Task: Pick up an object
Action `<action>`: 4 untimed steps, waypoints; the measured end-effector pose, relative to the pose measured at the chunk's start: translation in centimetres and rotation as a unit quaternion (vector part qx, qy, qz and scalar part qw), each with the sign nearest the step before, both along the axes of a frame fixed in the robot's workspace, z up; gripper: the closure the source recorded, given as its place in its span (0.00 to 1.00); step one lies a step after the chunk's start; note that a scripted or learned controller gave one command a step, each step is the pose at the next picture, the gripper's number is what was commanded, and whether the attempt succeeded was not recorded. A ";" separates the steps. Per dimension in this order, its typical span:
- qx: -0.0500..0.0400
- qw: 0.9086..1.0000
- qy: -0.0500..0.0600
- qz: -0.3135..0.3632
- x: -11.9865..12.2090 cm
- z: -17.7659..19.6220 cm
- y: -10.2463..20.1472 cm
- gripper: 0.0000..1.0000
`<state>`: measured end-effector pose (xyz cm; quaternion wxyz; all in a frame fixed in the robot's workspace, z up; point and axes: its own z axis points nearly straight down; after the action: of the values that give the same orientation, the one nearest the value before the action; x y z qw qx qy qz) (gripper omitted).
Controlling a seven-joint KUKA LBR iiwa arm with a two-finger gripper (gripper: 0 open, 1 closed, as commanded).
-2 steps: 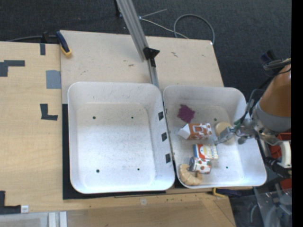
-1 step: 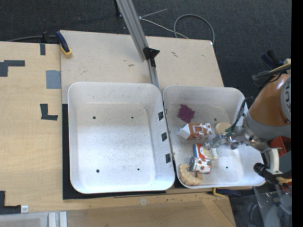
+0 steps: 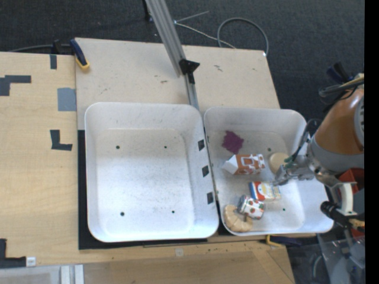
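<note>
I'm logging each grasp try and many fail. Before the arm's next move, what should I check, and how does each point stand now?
1. Pincer is over the right bin: ok.
2. Targets nearby: small carton and round tan object lie close to it: ok.
3. Something between its fingers: cannot tell.
4. Carton apart from the neighbouring carton: not ok, they nearly touch.
5. Purple piece and orange carton lie away from the pincer: ok.
</note>
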<state>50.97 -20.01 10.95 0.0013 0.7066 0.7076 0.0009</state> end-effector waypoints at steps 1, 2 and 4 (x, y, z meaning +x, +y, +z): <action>0.000 1.000 0.000 0.000 0.4 4.4 0.5 1.00; 0.000 1.000 0.000 0.000 -0.4 9.3 0.7 1.00; 0.001 1.000 0.002 0.003 0.0 15.2 6.3 1.00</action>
<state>50.97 -13.75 26.15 -0.0008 0.7046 0.7096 0.0006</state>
